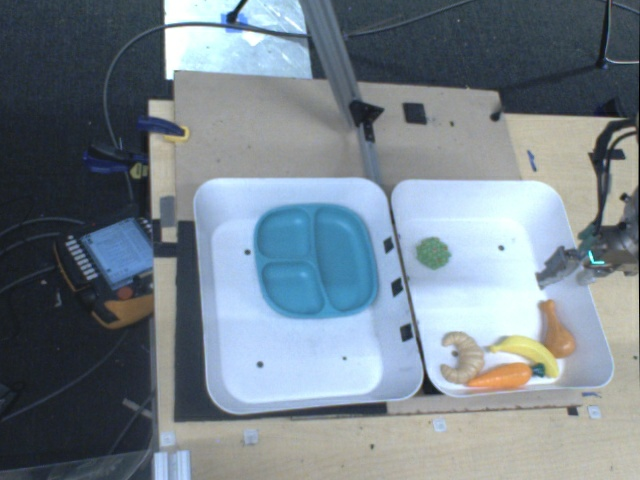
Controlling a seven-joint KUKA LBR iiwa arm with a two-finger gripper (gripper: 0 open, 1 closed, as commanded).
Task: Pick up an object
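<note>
Item, as I read it from my remote station: the pincer sits at the right rim of the right bin, poised above the wall, nothing between its tips; whether it stands apart or together I cannot tell at this scale. Nearest candidate — the drumstick, orange-brown, smooth and glossy like moulded plastic, bulbous at the lower end; it lies just below the pincer in the camera view, long axis running from upper left to lower right. Beside it, clustered in the bin's near corner: banana, yellow, curved; carrot, orange, tapered, lying roughly crosswise; croissant, tan, ridged, crescent-shaped. Farther off to the pincer's left, alone — a green broccoli floret, knobbly, roundish. Left bin: one teal divided plate, three compartments, matte. Both bins rest on the worktop.
</note>
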